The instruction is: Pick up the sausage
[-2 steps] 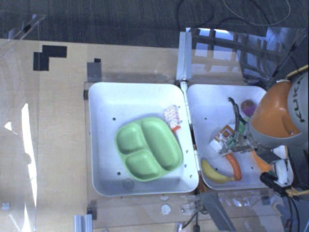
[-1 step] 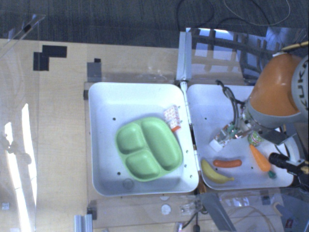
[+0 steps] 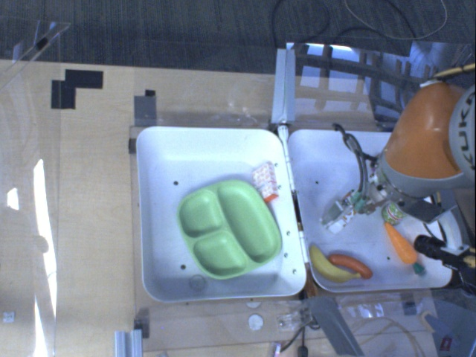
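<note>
The small red-brown sausage (image 3: 351, 264) lies in the right shallow white bin (image 3: 320, 166), near its front edge, touching the yellow banana (image 3: 329, 266). The gripper (image 3: 338, 216) hangs above the bin floor, well apart from the sausage; its fingers hold nothing, but how wide they are I cannot tell. An orange carrot (image 3: 401, 245) lies to the right. A green divided plastic plate (image 3: 229, 227) rests in the left bin (image 3: 160, 199).

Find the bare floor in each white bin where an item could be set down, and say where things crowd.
Left bin: bare floor along its left wall and far edge, beside the green divided plate. A small packet sits by the right wall. Right bin: bare at the far left corner. Crowded near the front, where the banana, sausage, carrot and gripper gather.
</note>
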